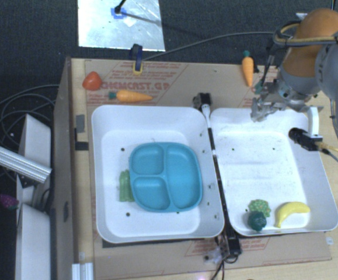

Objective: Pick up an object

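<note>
Nearest, at the right bin's (326, 209) five o'clock corner, lie a yellow banana (290, 212) and green broccoli (258, 206). Farther off, at twelve o'clock over that bin's back rim, hang the jaws (263, 111); I cannot tell their spread.

The right bin (274, 156) is lying mostly bare across its middle and far half, leaving wide room for a descent. Its near edge is being crowded by a yellow banana (291, 213), a green broccoli piece (260, 206) and a dark green ball (256, 220), the last two touching. In the left bin (113, 127) a blue divided plate (166, 177) is taking up the centre, with a green piece (125, 186) pressing against the plate's left side.
</note>
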You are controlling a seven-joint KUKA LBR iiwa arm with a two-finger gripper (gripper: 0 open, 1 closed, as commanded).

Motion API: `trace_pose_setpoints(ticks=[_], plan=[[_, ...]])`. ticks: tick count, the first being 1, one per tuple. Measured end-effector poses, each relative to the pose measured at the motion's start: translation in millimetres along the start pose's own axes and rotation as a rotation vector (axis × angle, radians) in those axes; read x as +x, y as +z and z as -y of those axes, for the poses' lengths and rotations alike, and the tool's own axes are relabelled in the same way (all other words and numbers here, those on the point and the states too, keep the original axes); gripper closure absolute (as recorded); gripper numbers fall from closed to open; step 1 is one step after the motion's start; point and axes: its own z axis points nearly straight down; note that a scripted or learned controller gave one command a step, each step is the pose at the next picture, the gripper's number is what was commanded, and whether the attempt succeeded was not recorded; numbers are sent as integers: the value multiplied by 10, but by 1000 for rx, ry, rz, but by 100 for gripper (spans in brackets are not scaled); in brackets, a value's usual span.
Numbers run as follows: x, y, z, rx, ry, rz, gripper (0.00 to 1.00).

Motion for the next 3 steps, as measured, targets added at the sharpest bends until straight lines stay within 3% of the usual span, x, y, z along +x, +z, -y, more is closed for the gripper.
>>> trace_pose_setpoints(ticks=[1, 2, 3], plan=[[1, 13, 8, 3, 0, 0, 0], [95, 867, 25, 8, 0, -2, 0], [94, 736, 2, 1, -3, -1, 100]])
